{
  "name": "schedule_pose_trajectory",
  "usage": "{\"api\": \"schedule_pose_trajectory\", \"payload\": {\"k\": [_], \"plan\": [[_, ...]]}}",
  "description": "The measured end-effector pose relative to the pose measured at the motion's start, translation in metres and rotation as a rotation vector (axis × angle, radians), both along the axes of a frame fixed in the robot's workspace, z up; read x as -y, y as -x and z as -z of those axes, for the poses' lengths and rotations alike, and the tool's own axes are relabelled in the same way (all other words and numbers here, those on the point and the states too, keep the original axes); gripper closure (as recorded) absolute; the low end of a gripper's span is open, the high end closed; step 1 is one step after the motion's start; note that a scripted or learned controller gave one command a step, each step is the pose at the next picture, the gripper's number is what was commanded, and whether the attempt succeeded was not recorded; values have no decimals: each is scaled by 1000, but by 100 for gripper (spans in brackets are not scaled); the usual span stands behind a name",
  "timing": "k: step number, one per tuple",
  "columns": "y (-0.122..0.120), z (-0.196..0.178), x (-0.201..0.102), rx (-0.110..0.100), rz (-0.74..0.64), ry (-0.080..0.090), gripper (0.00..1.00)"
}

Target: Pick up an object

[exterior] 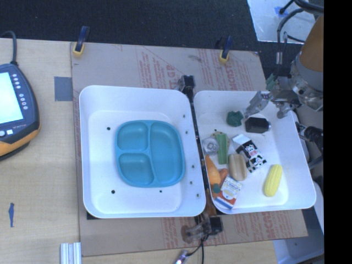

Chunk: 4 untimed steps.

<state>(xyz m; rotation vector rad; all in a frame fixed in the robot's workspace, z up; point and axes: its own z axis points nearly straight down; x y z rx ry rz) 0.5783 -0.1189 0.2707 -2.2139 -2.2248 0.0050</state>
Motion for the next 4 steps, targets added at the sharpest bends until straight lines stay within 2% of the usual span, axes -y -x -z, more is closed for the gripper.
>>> {"api": "schedule_pose_trajectory", "payload": {"k": [1,2,3,4], "plan": [[18,126,-11,-2,0,1,0],[-5,179,-26,1,-1,2,0],[-46,179,-5,1,0,0,0],[29,179,-13,-1,-1,0,0]]}}
